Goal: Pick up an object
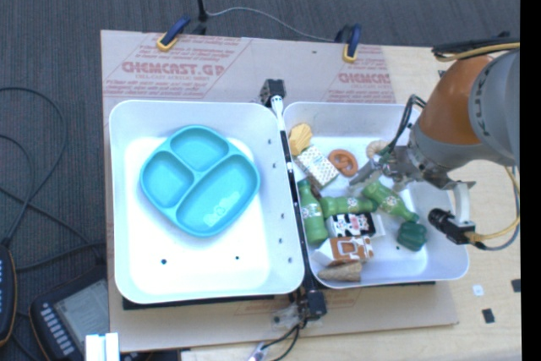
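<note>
A smooth blue three-compartment plate [199, 179] lies in the left bin [127, 266]. Right of it, the gripper [376, 173] reaches low into the right bin [448, 266], fingers apart over a knobbly green toy [385, 200], gripping nothing.

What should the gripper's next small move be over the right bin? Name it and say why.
Probably a short descent. The gripper hangs over the right bin, just above the green objects in the pile, and no item shows between its fingers, so it likely has to lower onto one before closing.
</note>
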### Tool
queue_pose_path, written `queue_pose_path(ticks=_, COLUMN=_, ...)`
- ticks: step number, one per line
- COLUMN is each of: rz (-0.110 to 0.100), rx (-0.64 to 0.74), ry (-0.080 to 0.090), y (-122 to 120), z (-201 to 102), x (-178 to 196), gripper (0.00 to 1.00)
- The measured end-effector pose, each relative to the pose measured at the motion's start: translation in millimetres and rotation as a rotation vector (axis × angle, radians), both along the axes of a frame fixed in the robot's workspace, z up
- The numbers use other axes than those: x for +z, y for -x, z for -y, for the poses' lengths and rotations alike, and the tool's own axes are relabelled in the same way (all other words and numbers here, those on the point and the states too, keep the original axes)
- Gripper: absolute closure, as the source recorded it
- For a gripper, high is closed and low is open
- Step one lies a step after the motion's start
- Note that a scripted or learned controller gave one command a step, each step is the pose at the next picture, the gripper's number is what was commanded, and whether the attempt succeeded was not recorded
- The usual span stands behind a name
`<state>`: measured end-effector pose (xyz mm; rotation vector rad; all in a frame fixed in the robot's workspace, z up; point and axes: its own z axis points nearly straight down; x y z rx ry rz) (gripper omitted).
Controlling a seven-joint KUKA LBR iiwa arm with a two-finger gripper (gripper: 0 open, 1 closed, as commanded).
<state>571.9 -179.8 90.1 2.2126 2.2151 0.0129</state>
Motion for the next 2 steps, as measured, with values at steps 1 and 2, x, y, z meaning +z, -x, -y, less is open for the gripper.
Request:
queue_pose_path(ticks=1, rz=0.002, rx=0.000, ry=-0.002, y=-1.1, z=-0.4, x=11.3, gripper=1.00)
queue_pose_path(ticks=2, rz=-0.011, rx=0.001, ry=-0.001, y=16.2, z=-39.5, x=101.6, gripper=1.00)
